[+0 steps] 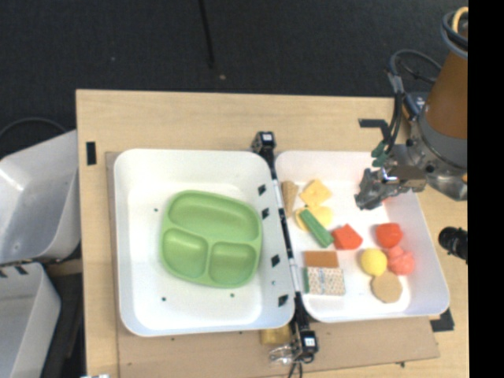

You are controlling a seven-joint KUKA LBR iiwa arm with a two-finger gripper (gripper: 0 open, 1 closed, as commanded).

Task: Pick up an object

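Observation:
My gripper (pixel 370 195) hangs over the upper middle of the right bin (pixel 346 162), reaching in from the right with nothing visibly between its fingers. Below and left of it lie several toy foods: a yellow cheese wedge (pixel 316 192), a green stick (pixel 316 227), a red block (pixel 346 236), a red tomato (pixel 388 234), a yellow lemon (pixel 374 261), a pink piece (pixel 401 262), a tan cookie (pixel 387 288), a brown slab (pixel 320 259) and a speckled cracker (pixel 325 281).
The left bin (pixel 134 305) holds a green divided plate (pixel 211 238). A divider with black clips (pixel 281 235) separates the two bins. The wooden bench (pixel 157 113) surrounds them, and a white container (pixel 35 195) sits off the left side.

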